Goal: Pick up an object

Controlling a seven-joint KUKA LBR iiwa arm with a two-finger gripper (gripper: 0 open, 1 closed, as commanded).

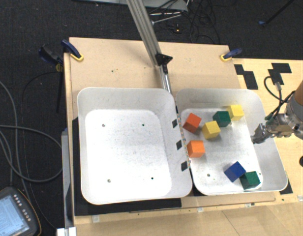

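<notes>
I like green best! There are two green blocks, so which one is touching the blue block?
The green block at the right bin's near corner touches the blue block. The other green block sits beside yellow blocks.

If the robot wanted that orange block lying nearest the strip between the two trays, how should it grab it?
Probably from straight above, the hand closing on two opposite flat sides of the orange block. It sits alone on the right bin floor, but close to the dividing rim, so the sides running across to that rim look freest.

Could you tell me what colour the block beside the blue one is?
Dark green block, touching the blue block; camera view.
</notes>
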